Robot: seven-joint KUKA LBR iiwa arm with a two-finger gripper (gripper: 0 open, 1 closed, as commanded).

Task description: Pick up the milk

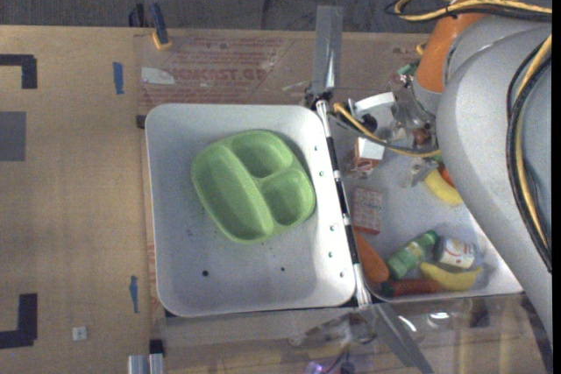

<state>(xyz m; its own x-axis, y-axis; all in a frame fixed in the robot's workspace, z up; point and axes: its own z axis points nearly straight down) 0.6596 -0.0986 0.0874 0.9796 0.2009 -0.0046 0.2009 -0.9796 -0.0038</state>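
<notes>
White-and-red milk carton (pixel 368 210) lies unlifted by the shallow right-hand white bin's (pixel 408 219) left wall; grey two-finger gripper (pixel 401 134) hangs over the far-left corner, and I cannot tell the jaw state.

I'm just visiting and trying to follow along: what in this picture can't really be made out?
- Gripper: in the camera view its fingers are lost among cables and the wrist, so open or shut is unclear.
- Right bin: its far right side lies under the arm.
- Milk: small items, like the flat carton, are too blurred to identify.
</notes>
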